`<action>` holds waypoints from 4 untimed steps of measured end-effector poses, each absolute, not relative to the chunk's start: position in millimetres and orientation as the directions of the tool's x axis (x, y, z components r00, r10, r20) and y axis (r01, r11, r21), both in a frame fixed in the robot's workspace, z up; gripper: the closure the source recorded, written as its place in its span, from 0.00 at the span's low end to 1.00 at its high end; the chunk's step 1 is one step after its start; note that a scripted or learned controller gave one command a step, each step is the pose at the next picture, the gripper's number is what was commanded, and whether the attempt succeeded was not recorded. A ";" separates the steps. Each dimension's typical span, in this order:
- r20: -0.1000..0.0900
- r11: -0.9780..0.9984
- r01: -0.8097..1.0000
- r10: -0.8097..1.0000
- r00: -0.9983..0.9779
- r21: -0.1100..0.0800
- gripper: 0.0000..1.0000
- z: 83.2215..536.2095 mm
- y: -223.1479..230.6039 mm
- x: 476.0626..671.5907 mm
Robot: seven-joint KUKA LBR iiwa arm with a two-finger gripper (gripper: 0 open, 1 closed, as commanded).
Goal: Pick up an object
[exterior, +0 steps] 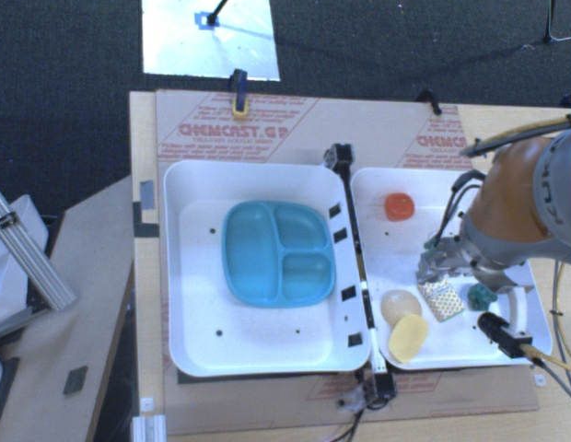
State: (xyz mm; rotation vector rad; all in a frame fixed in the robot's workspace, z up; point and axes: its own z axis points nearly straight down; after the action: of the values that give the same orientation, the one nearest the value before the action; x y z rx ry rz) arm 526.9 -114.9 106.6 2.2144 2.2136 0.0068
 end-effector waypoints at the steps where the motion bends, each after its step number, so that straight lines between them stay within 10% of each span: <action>1: -0.001 -0.001 1.000 1.000 0.001 0.004 1.00 159.5 -120.6 519.3; 4: 0.000 0.007 1.000 1.000 -0.007 0.003 1.00 218.5 -67.9 548.3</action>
State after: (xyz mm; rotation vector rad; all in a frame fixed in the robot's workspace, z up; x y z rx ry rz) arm 548.3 -67.9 218.5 2.2122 2.2270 0.0032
